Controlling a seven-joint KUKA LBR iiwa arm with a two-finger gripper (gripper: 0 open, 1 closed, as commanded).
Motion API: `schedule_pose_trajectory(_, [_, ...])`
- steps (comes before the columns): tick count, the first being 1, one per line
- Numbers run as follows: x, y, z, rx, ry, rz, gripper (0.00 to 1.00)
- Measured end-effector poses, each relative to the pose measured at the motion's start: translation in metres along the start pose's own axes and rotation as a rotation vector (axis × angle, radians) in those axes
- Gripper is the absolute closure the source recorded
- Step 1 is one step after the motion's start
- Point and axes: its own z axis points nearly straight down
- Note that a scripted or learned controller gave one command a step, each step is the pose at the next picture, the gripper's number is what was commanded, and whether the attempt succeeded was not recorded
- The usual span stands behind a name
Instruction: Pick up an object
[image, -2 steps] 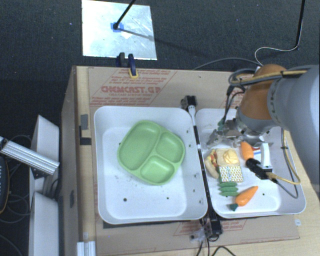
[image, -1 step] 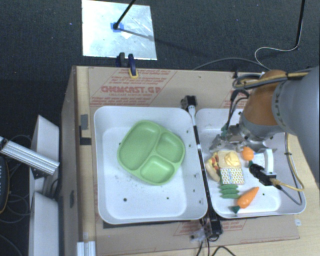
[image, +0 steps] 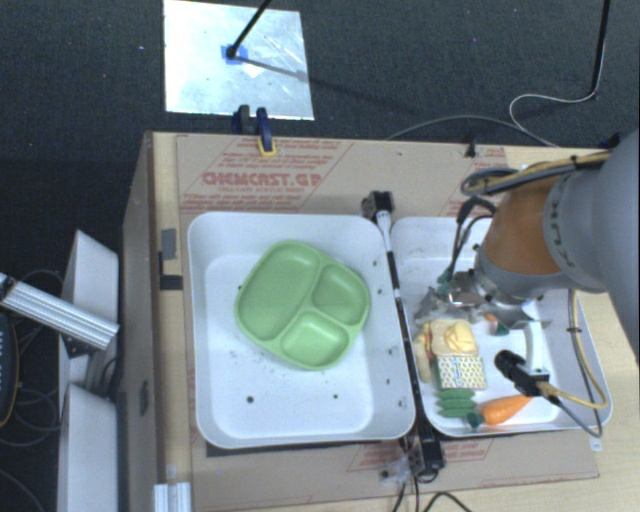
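Note:
The right bin (image: 425, 245) holds a small cluster of objects near its front. A pale yellow toy food piece (image: 455, 337) lies beside a small box with a blue-and-white pattern (image: 460, 372). In front of them rest a dark green piece (image: 455, 402) and an orange carrot (image: 503, 408). My gripper (image: 452, 296) hangs low over the right bin, just behind the yellow piece and very close to it. The grey arm with its orange band (image: 520, 240) reaches in from the right and hides the bin's back right part.
A light green divided plate (image: 302, 303) lies in the middle of the left bin (image: 225, 400). A black divider rail (image: 398, 310) runs between the two bins. Cables trail over the bench at the right.

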Motion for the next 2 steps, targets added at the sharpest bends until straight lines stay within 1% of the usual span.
schedule_pose_trajectory(1, [-0.008,-0.059,0.0,0.0,0.0,0.002,0.0])
schedule_pose_trajectory(2, [-0.008,-0.057,-0.011,-0.004,0.0,0.0,1.0])
